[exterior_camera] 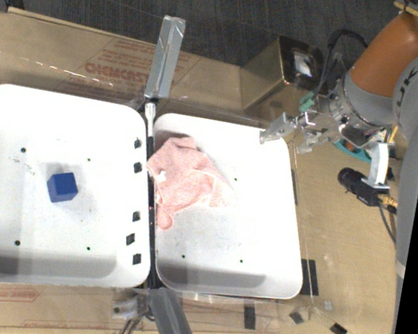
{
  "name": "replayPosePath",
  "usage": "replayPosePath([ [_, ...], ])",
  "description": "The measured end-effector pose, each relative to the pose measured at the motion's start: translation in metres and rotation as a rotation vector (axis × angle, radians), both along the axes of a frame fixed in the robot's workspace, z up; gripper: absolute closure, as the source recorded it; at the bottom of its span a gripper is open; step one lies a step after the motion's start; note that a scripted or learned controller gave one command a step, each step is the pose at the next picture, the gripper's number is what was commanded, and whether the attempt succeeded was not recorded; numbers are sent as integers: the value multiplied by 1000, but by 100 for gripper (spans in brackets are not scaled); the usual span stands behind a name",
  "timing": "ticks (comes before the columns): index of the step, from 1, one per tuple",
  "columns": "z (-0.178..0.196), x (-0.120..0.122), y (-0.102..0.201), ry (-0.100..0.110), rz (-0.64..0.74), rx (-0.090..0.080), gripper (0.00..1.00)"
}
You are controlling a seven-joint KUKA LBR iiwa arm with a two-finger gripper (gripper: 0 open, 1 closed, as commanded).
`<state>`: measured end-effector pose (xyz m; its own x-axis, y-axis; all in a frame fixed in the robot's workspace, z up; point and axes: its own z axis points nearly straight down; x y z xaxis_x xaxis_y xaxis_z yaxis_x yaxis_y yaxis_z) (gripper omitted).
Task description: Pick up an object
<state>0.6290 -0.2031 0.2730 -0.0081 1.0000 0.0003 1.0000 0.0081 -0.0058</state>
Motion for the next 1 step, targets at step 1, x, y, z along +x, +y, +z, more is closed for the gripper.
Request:
replayPosePath([
  [1, -114, -29, 36, 2, -3, 0, 0],
])
